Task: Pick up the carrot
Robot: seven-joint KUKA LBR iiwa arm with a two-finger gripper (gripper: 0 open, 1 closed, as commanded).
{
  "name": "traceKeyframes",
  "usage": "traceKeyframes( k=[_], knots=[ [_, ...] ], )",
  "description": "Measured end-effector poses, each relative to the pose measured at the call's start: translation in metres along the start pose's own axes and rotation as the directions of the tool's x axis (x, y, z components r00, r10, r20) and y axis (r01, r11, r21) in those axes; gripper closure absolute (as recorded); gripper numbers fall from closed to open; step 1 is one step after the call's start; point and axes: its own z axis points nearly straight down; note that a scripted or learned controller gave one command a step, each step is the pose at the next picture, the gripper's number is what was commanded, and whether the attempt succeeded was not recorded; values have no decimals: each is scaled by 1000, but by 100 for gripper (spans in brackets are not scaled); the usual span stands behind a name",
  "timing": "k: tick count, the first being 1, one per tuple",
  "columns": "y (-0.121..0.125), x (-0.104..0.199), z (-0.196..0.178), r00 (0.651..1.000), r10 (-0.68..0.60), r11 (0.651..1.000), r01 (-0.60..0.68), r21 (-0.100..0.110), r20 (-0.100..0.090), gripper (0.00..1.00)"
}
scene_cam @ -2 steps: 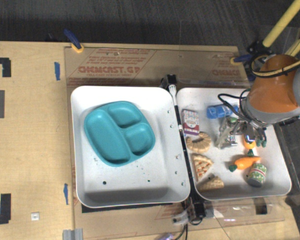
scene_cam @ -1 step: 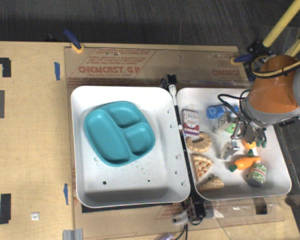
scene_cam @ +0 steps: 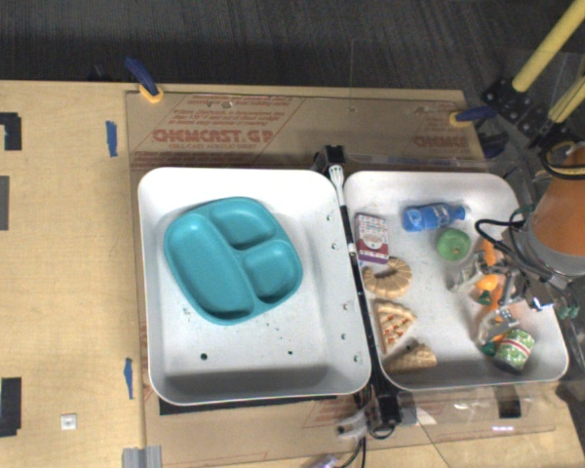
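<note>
My gripper (scene_cam: pixel 497 295) hung low over the right side of the right bin (scene_cam: pixel 439 370), and I could not tell how it was set. The carrot (scene_cam: pixel 488 285) lay just beneath it, an orange piece close to the bin's right wall, with a green ball (scene_cam: pixel 453 245) and a blue bottle (scene_cam: pixel 432 215) up beyond it. A can (scene_cam: pixel 508 348) sat nearer the front corner. The teal tray (scene_cam: pixel 232 257) rested in the left bin (scene_cam: pixel 175 369).

Wooden bench (scene_cam: pixel 58 291) bears two white bins (scene_cam: pixel 166 359), apparently touching.
</note>
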Motion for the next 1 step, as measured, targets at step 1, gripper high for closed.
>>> traceKeyframes(
  k=[1],
  knots=[
    [0, -5, -13, 1000, 0, 1000, 0, 4, 14, 100]
  ],
)
